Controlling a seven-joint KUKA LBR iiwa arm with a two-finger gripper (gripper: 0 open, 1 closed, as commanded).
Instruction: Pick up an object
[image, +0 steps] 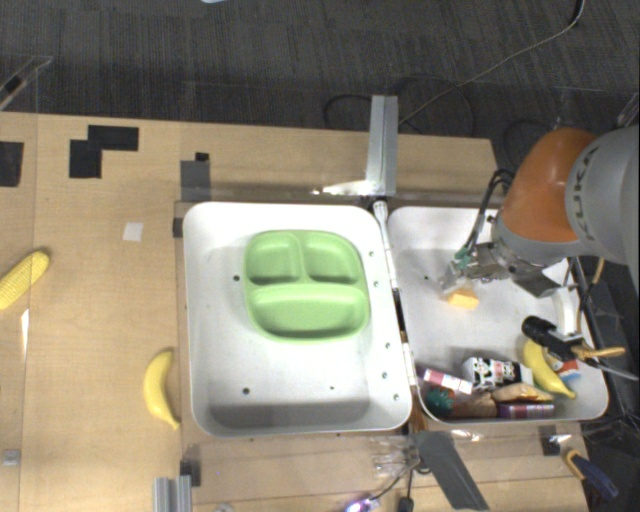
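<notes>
A small yellow wedge-shaped object lies on the floor of the right bin, near its middle. My gripper hangs just above and behind it, reaching in from the right under the orange band of the arm. Along that bin's front edge lie a banana, a black-and-white carton, a pink packet and some brown items. Nothing shows between the gripper and the wedge that tells whether they touch.
The left bin holds a green divided plate. On the bench to the left lie a banana and a corn cob. A metal post stands behind the bins' shared wall.
</notes>
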